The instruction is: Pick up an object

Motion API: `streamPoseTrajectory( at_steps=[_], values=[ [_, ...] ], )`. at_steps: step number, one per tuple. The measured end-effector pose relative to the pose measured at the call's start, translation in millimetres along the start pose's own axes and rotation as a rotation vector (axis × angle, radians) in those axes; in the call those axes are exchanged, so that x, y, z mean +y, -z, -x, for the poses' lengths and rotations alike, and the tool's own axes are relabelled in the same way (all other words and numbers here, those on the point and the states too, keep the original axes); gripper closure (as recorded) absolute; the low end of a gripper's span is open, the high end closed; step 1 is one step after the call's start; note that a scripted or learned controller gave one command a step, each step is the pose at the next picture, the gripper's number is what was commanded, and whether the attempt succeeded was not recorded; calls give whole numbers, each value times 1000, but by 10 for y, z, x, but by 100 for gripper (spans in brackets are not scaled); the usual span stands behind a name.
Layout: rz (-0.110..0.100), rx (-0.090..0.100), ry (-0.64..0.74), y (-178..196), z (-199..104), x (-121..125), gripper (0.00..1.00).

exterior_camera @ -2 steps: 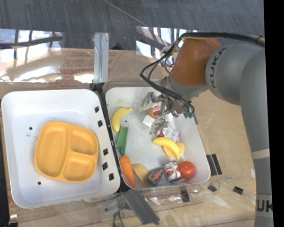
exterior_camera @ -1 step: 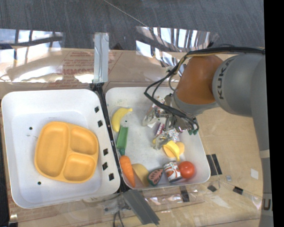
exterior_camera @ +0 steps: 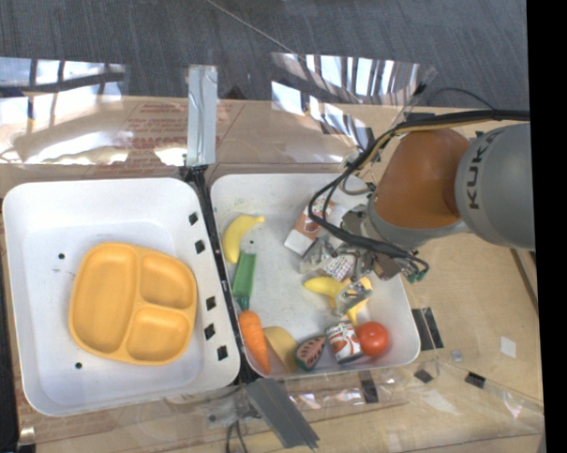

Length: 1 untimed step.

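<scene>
The right bin [exterior_camera: 263,189] holds several toy foods. A yellow banana [exterior_camera: 239,234] and a green piece [exterior_camera: 244,279] lie by its left wall, with a carrot [exterior_camera: 254,339] below them. Along the front wall sit a yellow wedge [exterior_camera: 281,341], a watermelon slice [exterior_camera: 311,351], a small can [exterior_camera: 342,342] and a red tomato [exterior_camera: 373,338]. A small carton [exterior_camera: 304,234] lies near the middle. My gripper [exterior_camera: 344,267] reaches down from the right over the bin's middle right, just above a small yellow fruit [exterior_camera: 322,287] and a yellow piece [exterior_camera: 357,308]. The wrist hides what lies under it.
The left bin [exterior_camera: 30,213] holds a yellow divided plate [exterior_camera: 132,303]. A black divider with clips [exterior_camera: 210,271] runs between the two bins. Cables [exterior_camera: 420,121] loop behind the arm's orange band [exterior_camera: 422,182]. Tape strips lie on the bench in front.
</scene>
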<state>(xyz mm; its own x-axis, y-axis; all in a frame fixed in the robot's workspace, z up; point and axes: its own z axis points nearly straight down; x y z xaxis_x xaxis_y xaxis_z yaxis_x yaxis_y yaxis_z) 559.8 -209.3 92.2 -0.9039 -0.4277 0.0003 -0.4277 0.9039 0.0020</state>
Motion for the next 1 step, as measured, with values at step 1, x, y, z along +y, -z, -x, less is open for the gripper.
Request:
streamPoseTrajectory(
  at_steps=[1],
  values=[
    [-2, -3, 7, 108, 29, 10, 100]
  ],
)
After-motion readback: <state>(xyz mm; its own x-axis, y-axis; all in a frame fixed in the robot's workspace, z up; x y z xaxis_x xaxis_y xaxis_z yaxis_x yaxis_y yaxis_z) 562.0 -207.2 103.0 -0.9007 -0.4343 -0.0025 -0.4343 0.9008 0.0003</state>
